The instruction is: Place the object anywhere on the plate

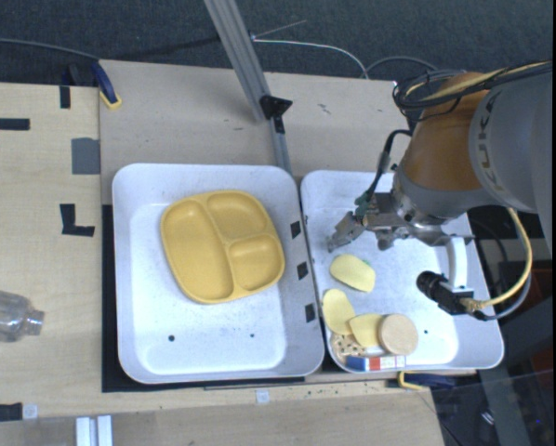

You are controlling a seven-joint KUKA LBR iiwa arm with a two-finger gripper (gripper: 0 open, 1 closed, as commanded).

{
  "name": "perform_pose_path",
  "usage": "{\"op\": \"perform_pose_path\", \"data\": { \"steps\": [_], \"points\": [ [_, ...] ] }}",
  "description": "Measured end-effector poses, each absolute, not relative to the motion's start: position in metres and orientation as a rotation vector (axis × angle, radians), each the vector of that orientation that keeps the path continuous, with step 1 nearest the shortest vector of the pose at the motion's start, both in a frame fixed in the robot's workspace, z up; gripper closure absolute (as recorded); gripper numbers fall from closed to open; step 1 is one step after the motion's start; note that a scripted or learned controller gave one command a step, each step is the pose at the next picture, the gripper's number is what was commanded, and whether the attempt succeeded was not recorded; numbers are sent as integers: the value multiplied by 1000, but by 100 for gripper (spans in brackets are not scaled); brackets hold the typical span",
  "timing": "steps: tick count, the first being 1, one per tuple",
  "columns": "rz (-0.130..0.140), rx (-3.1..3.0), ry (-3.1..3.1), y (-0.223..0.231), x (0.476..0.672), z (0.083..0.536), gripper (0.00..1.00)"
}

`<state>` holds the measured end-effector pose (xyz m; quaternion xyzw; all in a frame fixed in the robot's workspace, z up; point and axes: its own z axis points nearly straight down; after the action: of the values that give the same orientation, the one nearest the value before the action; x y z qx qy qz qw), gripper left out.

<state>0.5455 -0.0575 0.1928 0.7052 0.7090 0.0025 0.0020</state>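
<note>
- Yellow piece point(352, 272) lies loose in the right bin point(464, 347), near other food pieces point(371, 328).
- I see the gripper point(345, 234) just above it, fingers spread, pinching nothing.
- Yellow plate point(222, 245) sits in the left bin point(139, 342).

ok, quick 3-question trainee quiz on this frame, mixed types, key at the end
1. True or false: the yellow three-compartment plastic plate lies in the right white bin.
2. Which lies nearest the gripper? A) pale yellow oval piece B) tan round disc C) clear plastic bottle
3. Fill in: the arm reaches over the ___ bin.

Key: 1 false, it lies in the left white bin; 2 A; 3 right.
</note>
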Motion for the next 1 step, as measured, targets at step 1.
{"op": "perform_pose_path", "data": {
  "steps": [1],
  "points": [
    [-5,2223,2223,-52,526,188,0]
  ]
}}
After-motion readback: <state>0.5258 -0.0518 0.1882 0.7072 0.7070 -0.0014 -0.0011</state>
